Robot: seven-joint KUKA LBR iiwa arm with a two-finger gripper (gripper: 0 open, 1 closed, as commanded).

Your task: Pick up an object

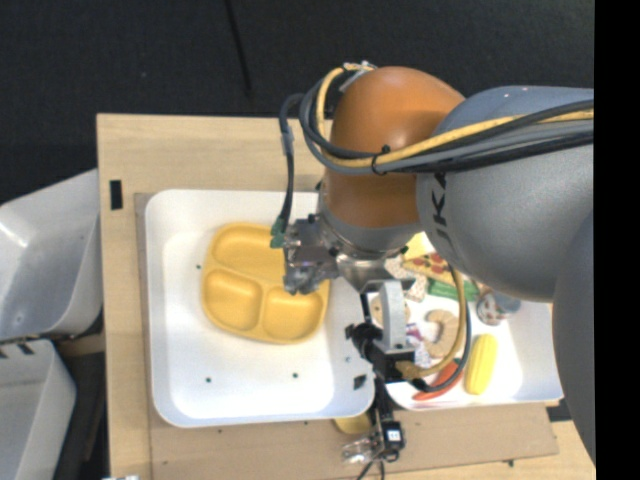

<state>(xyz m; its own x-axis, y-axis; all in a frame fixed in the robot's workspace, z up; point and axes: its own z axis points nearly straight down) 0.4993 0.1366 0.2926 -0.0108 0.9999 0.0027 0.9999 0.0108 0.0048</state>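
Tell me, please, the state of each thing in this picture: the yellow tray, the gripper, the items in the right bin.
Yellow divided tray: lies flat in the left bin, right way up, compartments bare.
Gripper: low over the tray's right edge; fingers too hidden to judge.
Yellow corn cob: lies in the right bin, untouched.
Other small items: heaped beside the corn, partly hidden by the arm.

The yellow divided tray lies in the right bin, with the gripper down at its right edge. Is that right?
Not quite. The camera view shows the yellow divided tray in the left bin, not the right one. The gripper is indeed down at its right edge.
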